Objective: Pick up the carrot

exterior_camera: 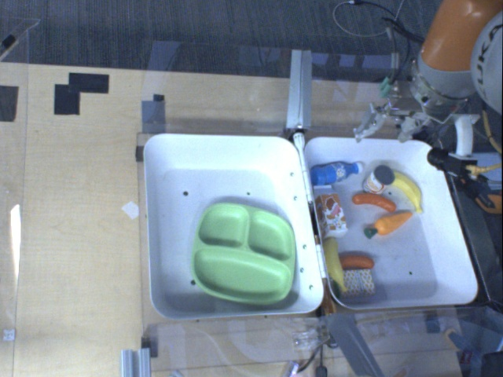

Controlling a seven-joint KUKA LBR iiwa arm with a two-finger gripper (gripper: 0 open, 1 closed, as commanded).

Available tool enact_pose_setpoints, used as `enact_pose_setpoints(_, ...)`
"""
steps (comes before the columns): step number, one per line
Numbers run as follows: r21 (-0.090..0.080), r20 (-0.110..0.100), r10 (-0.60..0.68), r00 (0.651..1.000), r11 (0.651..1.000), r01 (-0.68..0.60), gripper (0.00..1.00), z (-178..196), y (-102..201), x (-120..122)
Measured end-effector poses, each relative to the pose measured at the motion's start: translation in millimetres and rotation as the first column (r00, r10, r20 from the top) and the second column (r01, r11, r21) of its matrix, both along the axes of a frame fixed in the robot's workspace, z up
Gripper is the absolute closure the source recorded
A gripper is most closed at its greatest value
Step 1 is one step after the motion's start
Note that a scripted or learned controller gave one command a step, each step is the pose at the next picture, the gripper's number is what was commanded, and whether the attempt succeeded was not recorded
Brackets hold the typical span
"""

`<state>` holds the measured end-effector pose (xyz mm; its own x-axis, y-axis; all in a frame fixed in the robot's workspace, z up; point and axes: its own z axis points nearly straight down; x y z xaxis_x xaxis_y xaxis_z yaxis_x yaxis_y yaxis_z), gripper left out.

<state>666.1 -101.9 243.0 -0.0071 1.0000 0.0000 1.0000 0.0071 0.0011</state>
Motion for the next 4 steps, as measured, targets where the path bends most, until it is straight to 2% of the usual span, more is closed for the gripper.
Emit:
enact_pose_setpoints(1,0.0,-0.001,0.211,0.977,0.977,-0.211,0.0,-116.5,-19.1,-75.9)
enact_pose_setpoints(2,-0.003,0.009,0.179,0.984,0.984,-0.179,0.0,-154.6,-53.6,-120.4)
enact_pose_setpoints(3,-0.004,0.015,0.182,0.983,0.983,-0.182,1.0,-144.1,-52.2,-117.1)
enact_pose_setpoints(4,-0.004,0.017,0.184,0.983,0.983,-0.183,1.0,-135.2,-51.7,-114.9)
